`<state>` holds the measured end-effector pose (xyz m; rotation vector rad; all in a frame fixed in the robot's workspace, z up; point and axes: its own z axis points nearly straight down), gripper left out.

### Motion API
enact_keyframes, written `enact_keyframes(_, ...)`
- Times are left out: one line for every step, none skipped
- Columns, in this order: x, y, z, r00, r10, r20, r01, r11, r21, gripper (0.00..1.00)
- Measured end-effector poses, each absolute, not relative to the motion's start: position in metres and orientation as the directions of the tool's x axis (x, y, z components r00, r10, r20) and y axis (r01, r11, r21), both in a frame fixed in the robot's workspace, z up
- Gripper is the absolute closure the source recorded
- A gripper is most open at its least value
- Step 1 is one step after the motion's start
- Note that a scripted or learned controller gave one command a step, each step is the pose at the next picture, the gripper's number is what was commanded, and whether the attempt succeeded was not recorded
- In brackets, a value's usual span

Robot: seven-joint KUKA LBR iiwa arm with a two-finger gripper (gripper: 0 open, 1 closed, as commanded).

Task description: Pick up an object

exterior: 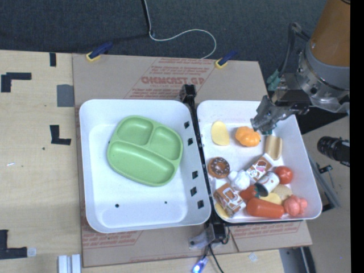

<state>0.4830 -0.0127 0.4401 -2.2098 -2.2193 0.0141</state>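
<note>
The right bin (296, 131) holds a pile of toy food: a yellow piece (220, 133), an orange fruit (247, 136), a tan bread piece (273, 147), a chocolate donut (218, 167), a red tomato (283, 174), a sausage (264, 209) and several more pieces near the front. My gripper (263, 124) hangs over the bin's back right part, just right of and above the orange fruit. Nothing shows between its dark fingers.
The left bin (96, 209) holds a green divided plate (144, 149). A black clip divider (195, 152) joins the two bins. A white cable (182, 36) lies on the dark floor behind the cardboard sheet. A black knob (333, 148) sticks out to the right.
</note>
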Motion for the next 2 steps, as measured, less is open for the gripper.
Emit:
enact_keyframes(0.484,0.030,0.540,-0.006,1.000,0.001,1.000,0.006,0.010,1.00)
enact_keyframes(0.483,0.079,0.447,-0.005,1.000,-0.001,1.000,0.005,-0.012,1.00)
